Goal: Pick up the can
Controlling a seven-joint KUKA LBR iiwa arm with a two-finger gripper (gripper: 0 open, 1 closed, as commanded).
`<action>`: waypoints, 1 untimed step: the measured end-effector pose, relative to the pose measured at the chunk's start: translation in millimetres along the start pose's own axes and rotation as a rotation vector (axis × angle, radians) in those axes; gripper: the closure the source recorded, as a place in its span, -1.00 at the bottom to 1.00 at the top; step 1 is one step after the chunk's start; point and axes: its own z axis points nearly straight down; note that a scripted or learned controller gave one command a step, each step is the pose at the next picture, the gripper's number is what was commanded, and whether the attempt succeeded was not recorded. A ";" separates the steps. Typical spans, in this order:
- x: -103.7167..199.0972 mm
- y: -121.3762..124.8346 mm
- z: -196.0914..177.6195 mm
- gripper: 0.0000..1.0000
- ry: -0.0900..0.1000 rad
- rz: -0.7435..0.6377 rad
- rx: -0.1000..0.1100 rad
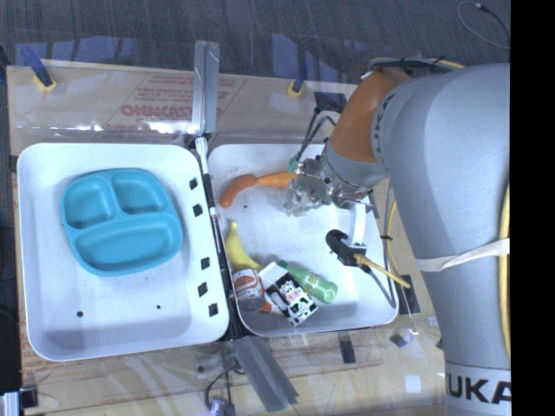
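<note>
Hovering near the carrot (276,179), the tool (305,196) looks empty; I cannot tell its fingers' state. The can (247,288) lies untouched by the banana (239,250), so everything remains.

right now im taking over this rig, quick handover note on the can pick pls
Gripper: low over the back of the right bin, near the carrot; finger state unclear, nothing seen held.
Can: lying by the right bin's front-left wall, between the banana and the milk carton, green bottle beyond.
Blue plate: in the left bin.
Done: nothing yet.
Left: reach the can, grasp, lift.
</note>
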 end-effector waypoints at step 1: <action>58.4 -107.0 -88.6 1.00 -0.001 -0.144 0.002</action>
